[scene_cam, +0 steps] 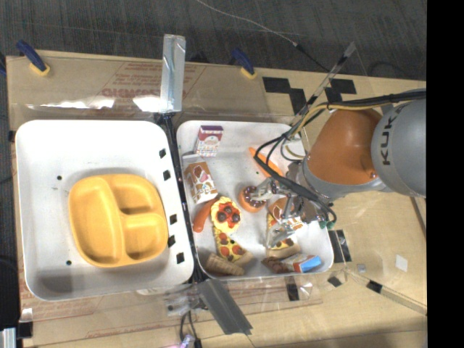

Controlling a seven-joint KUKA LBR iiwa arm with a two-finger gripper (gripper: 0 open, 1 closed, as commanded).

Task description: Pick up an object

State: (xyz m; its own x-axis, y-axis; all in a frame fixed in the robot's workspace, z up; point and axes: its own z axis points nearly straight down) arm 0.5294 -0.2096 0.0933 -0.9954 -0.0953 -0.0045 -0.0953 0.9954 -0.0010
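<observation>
The gripper (pixel 283 220) hangs low in the right bin (pixel 239 133), its tips lost in toy clutter, so its spread can't be judged. Nearest is 1 donut (pixel 253 198), just to its left. Further left lie 2 pizza slices (pixel 226 214), long axes running toward the bin's near edge. Beyond them, 2 small cartons (pixel 201 181). Far left, 1 yellow tray (pixel 117 217) sits in the left bin (pixel 36 151).

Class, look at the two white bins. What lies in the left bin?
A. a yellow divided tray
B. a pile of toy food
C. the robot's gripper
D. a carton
A: the yellow divided tray sits alone in the left bin, while the toy food lies in the right bin.
</observation>
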